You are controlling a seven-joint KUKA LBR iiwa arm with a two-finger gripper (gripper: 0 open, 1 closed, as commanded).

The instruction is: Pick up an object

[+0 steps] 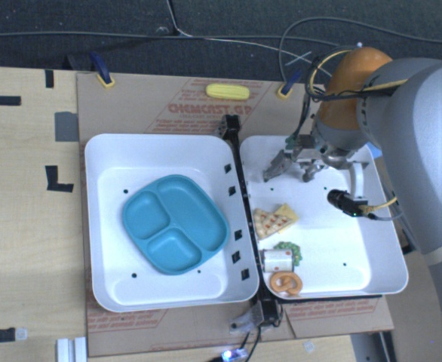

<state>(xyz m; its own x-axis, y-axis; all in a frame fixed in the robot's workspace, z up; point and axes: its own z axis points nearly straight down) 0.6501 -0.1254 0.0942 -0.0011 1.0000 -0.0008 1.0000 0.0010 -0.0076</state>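
A pale wooden bench (25, 225) carries a cardboard sheet (198, 108) under two shallow white bins, with dark carpet beyond the far edge; the left bin (100, 202) holds a blue divided plate (174, 223); the right bin (357, 262) holds the candidates for picking, grouped along its left wall: a waffle-like toy (274, 219), a small white cylinder (277, 259) against something green (290, 250), and a pretzel (285, 283) at the near corner. A yellow banana-shaped piece (227, 91) lies on the cardboard beyond the bins. The gripper (287, 166) hangs over the far part of the right bin, its fingers (274, 170) spread apart and nothing seen between them. The waffle-like toy is judged the nearest target; a clean grasp would be helped by a descent centred over it, with clearance kept from the bin wall just beside it. What the green item is cannot be made out; the arm's bulk is cut off at the right, and a black part (343, 200) beside the wrist is hard to identify.
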